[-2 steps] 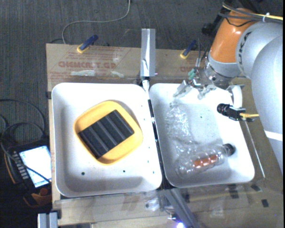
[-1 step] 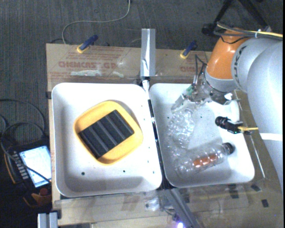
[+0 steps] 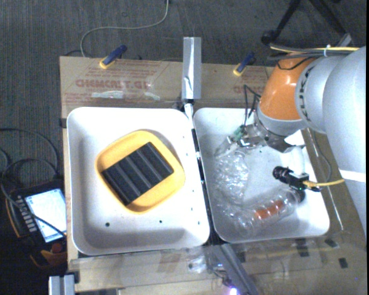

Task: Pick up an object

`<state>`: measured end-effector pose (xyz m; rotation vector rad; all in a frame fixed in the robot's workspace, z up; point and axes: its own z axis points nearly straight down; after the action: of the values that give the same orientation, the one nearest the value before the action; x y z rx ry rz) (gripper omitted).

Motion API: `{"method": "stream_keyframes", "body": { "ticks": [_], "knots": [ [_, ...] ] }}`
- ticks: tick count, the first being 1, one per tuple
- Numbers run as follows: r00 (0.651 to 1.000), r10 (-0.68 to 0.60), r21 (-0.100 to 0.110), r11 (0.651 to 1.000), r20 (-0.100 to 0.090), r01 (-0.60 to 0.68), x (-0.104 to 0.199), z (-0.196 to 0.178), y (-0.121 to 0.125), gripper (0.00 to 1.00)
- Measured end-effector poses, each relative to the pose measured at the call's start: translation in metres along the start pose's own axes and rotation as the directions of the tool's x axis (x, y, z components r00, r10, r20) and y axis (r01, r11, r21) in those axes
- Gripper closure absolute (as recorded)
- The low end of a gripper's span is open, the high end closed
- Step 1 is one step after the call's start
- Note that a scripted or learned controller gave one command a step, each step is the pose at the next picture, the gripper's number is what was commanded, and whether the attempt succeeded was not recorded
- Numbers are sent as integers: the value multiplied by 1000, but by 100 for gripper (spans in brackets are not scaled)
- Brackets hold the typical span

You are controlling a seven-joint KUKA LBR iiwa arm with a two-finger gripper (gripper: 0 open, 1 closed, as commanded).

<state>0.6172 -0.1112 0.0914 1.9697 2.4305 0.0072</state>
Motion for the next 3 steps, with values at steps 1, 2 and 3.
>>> {"method": "stream_keyframes", "body": {
  "ticks": [1, 2, 3],
  "knots": [
    [985, -172, -5, 985, 0, 172, -5, -1, -38, 0],
    [985, -173, -8, 985, -4, 173, -3, -11, -36, 100],
    [985, -173, -8, 985, -4, 173, -3, -11, -36, 0]
  ]
}}
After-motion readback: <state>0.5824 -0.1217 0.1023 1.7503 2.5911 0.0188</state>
